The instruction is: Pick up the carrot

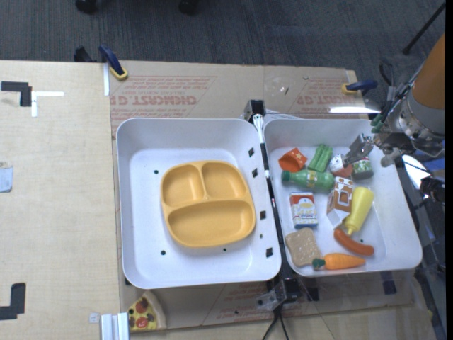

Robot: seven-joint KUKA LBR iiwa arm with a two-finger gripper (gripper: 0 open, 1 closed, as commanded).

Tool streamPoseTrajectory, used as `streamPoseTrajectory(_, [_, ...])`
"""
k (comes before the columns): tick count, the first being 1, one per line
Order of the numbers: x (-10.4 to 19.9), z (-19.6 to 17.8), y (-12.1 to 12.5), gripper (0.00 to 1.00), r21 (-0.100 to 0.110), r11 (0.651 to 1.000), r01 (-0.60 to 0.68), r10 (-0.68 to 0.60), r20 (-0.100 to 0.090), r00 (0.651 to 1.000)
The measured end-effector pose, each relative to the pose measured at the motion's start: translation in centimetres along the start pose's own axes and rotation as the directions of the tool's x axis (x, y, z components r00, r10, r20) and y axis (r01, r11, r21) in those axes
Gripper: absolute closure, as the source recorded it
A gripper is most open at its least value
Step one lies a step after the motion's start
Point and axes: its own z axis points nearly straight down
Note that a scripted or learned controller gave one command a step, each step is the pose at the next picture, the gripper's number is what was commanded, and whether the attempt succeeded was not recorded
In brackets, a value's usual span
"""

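The carrot (341, 262), orange with a small green top, lies along the front edge of the right bin (407, 218), beside a slice of bread (302, 247). My gripper (359, 150) hangs over the back right part of that bin, above a small green and red item (362, 168). It is well behind the carrot and apart from it. A yellow mustard bottle (357, 210) and a red sausage (353, 243) lie between the gripper and the carrot.
The right bin also holds a green bottle (309, 180), a green vegetable (322, 157), an orange piece (291, 160), a small carton (303, 210) and a little box (341, 194). A yellow divided plate (207, 202) sits in the left bin (134, 190). A pizza slice (144, 314) lies on the bench in front.
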Motion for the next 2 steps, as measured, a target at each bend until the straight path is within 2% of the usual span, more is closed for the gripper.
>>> streamPoseTrajectory(1, [13.9,-6.7,-2.4,0.00,-0.003,0.997,-0.083,0.083,0.001,0.997])
streamPoseTrajectory(2, [22.4,4.7,-6.9,0.00,0.001,0.995,0.100,-0.100,0.000,0.995])
